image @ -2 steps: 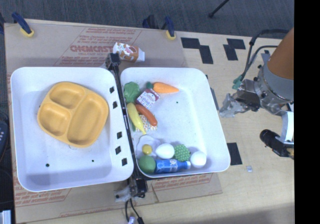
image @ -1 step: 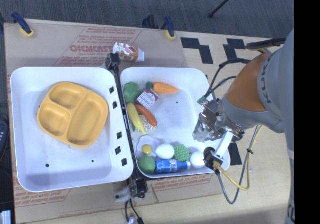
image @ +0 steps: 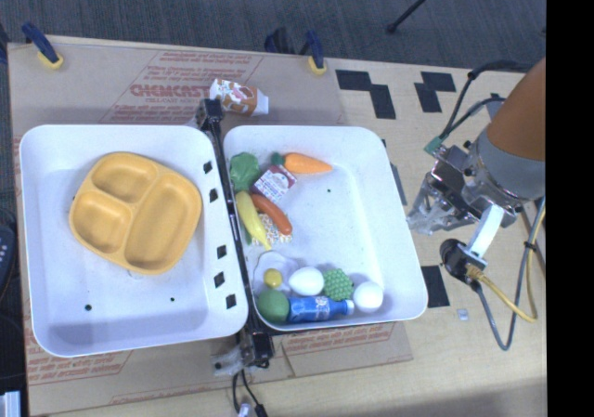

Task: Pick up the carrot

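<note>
Spreading under both bins, a brown cardboard sheet (image: 278, 71) carries faded red print that reads "CHEMCAST" near its far edge, with smaller lines around it too faint to read; blue clamps (image: 43, 46) pin its far edge. On it sit two shallow white bins side by side. The left bin (image: 56, 313) holds a yellow divided plate (image: 135, 211) with three compartments. The right bin (image: 371, 211) holds a cluster of toy food along its left and near sides. The arm (image: 520, 132) enters from the right, cut off by the frame edge, and its gripper (image: 436, 211) hangs outside the right bin, just beyond that bin's right wall, over the bench; its clear parts blur together and I cannot tell how the tool is set. The carrot (image: 306, 163), orange with a green stub, lies near the far wall of the right bin, just right of a green leafy vegetable (image: 243, 169). A small red-and-white packet (image: 274, 184) lies just beside it, its label unreadable. A blue can (image: 316, 309) lies on its side at the near wall, its print too small to read. A small carton (image: 237, 97) lies on the cardboard beyond the bins, its label illegible.
</note>
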Tool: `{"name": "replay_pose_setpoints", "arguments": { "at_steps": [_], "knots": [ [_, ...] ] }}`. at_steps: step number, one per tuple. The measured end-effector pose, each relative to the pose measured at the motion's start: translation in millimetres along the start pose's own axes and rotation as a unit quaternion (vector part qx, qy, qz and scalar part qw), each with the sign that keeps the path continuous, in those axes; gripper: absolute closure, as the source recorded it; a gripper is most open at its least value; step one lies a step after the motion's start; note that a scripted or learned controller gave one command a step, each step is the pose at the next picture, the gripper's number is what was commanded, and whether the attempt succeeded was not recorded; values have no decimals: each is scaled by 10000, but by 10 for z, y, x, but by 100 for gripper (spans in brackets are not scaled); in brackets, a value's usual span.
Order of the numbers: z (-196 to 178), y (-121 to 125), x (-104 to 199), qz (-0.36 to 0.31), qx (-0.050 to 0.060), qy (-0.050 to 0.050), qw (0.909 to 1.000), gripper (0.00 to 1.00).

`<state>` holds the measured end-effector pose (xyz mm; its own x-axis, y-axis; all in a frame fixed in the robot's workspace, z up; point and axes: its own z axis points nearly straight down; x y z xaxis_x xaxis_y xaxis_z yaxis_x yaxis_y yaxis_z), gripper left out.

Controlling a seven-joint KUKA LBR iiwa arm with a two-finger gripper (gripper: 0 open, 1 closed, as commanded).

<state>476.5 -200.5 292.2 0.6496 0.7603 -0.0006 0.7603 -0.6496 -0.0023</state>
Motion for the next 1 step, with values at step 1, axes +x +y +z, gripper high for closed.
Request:
{"name": "replay_pose_setpoints", "arguments": {
  "at_steps": [1],
  "knots": [
    [-197,27,-34,-869,-2,-1,9962,100]
  ]
}}
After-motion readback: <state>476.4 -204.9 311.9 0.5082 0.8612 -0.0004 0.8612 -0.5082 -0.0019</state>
